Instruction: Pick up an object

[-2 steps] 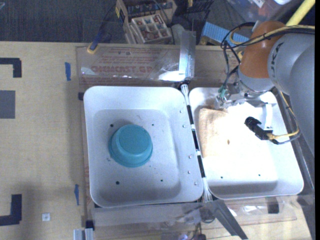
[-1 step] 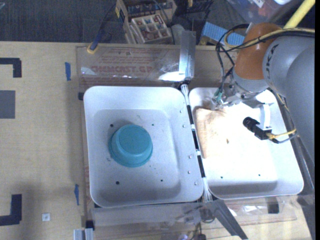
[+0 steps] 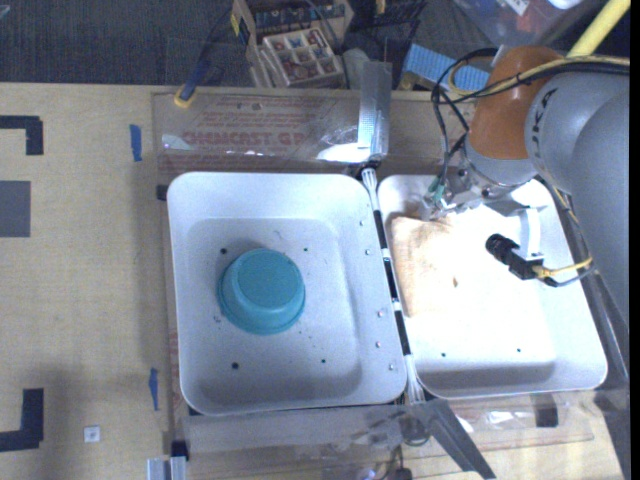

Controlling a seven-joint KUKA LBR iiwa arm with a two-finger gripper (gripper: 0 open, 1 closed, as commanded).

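A teal bowl (image 3: 262, 289) lies upside down in the left bin (image 3: 200, 208), left of its middle. In the right bin (image 3: 520, 358) a flat tan cloth-like piece (image 3: 425, 268) lies against the left wall. My gripper (image 3: 441, 200) reaches down at the far left corner of the right bin, right at the top edge of the tan piece. The orange band and the wrist body cover the fingers from above.
A black fitting with a yellow cable (image 3: 515, 254) hangs off the wrist over the right bin. A clear plastic sheet (image 3: 260, 133) lies behind the bins. Boxes and clutter (image 3: 295, 38) stand on the floor beyond the bench.
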